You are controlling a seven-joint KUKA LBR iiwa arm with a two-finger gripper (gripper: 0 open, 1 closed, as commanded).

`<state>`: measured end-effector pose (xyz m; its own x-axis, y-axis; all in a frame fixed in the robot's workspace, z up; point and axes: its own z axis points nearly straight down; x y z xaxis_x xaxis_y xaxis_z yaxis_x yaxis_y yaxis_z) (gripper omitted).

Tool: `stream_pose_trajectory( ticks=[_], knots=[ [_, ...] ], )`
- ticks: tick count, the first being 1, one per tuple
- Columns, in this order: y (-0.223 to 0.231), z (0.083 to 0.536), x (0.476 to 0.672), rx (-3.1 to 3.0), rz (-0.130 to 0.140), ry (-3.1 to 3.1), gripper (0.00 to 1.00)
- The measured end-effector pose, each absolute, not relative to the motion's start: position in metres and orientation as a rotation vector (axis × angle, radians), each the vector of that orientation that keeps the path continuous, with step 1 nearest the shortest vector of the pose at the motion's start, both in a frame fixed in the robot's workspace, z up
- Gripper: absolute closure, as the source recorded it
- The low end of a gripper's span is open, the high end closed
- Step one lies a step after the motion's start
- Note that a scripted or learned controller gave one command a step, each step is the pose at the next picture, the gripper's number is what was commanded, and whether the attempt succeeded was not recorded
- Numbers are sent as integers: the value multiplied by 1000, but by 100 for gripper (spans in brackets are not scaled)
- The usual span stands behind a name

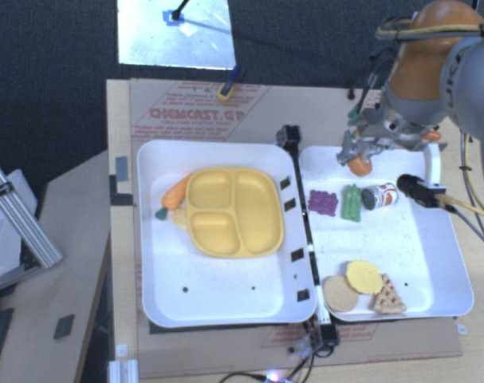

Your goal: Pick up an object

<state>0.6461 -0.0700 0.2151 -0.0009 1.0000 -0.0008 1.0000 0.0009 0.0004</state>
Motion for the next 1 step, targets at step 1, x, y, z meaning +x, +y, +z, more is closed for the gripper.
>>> stream_pose_trajectory(
  ticks=[1],
  knots=[
    [-70, 218, 657, 2214, 4, 2225, 100]
  ],
)
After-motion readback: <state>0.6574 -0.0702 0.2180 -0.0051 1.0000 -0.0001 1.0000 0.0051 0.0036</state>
